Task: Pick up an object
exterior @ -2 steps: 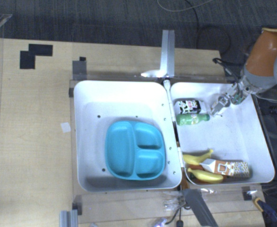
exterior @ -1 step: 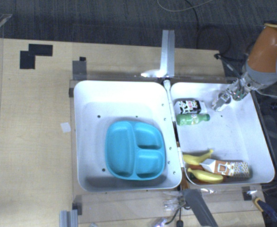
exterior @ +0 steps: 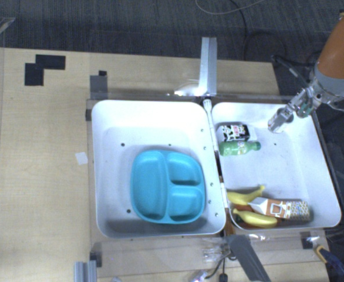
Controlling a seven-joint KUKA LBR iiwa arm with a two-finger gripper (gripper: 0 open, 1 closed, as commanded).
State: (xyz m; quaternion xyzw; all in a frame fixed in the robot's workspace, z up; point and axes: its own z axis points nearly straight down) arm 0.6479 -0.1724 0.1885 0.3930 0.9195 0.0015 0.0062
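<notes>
A pale wooden surface [exterior: 37,157] carries black patches [exterior: 43,68] at its far left. Beyond it lies dark carpet [exterior: 101,10], crossed by a thin looping cable [exterior: 236,7]. Light is even.

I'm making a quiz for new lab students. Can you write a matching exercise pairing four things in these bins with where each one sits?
Things:
1. blue divided tray
2. green bottle
3. bananas
4. gripper

Places:
A. near corner of the right bin, beside a brown packet
B. over the far part of the right bin
C. left bin
D. along the divider, just below a black and white carton

Pairs: 1-C, 2-D, 3-A, 4-B
</notes>
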